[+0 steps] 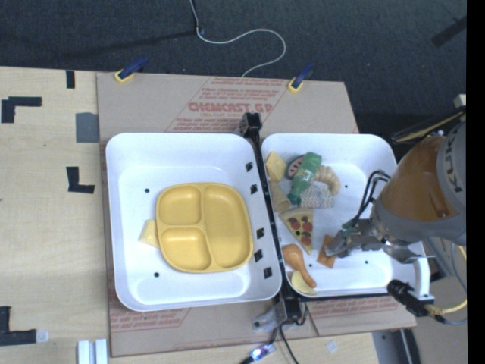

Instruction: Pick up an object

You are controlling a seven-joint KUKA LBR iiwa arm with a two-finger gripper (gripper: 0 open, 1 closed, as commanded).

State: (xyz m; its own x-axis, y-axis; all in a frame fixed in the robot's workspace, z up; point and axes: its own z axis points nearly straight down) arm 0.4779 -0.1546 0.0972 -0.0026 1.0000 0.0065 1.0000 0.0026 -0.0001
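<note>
Gripper: you see the gripper (342,245) low in the right bin (379,154), at the end of the grey and orange arm (424,196) that comes in from the right. You cannot tell from here whether it is wide, narrow or holding anything.
Brown piece: a small flat brown piece (327,253) lies on the bin floor just left of the gripper tip, touching it or nearly so. It is orange-brown with straight edges.
Pizza slice: left of the gripper lies a toy pizza slice (300,226), tan with red spots.
Spoon: below and left of the gripper lies an orange spoon (296,258).
Pile: above and left of the gripper you have a green bottle (303,179) among pale toys.
Left bin: far left of the gripper, the left bin (129,158) holds a yellow divided plate (204,226).
</note>
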